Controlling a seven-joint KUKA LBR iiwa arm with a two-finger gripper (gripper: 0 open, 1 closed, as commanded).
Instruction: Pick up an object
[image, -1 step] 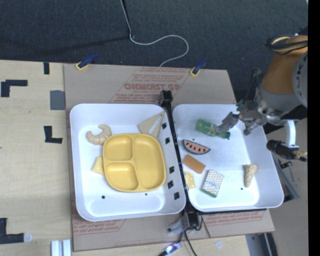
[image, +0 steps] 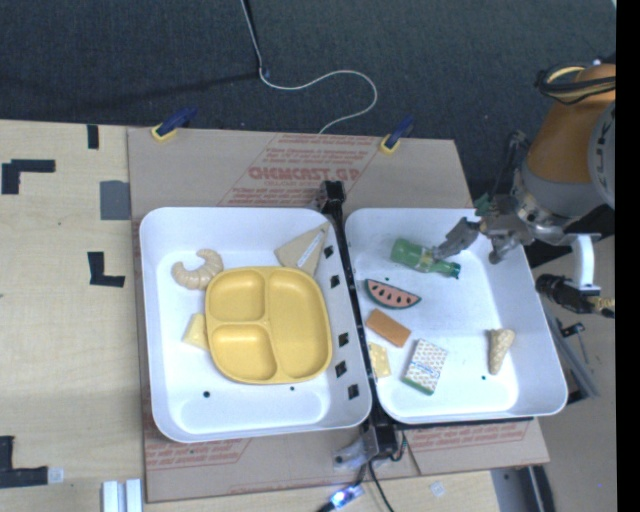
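1. Green is what I am watching first: the green bottle (image: 424, 256) is lying on its side on the floor of the right bin (image: 530, 330), toward its far edge.
2. I am seeing the gripper (image: 480, 240) hanging just to the right of the green bottle, with 2 fingers (image: 458, 238) spread apart and nothing between them; the nearer one is reaching down almost to the bottle's end, though I cannot tell whether it is touching.
3. Relative to the green bottle, the watermelon slice (image: 391, 293) is lying just in front, the orange block (image: 387, 327) further forward, the patterned box (image: 426, 365) further forward again, and the cream piece (image: 499, 349) forward and to the right.
4. I am judging the bottle to be light, stiff and smooth, so it is likely to roll or slip if pinched off-centre.
5. I am planning to take hold across the middle of its body, fingers on either long side, rather than at the narrow end.
6. Left of the bottle, the left bin (image: 160, 300) is holding the yellow tray (image: 268, 324).
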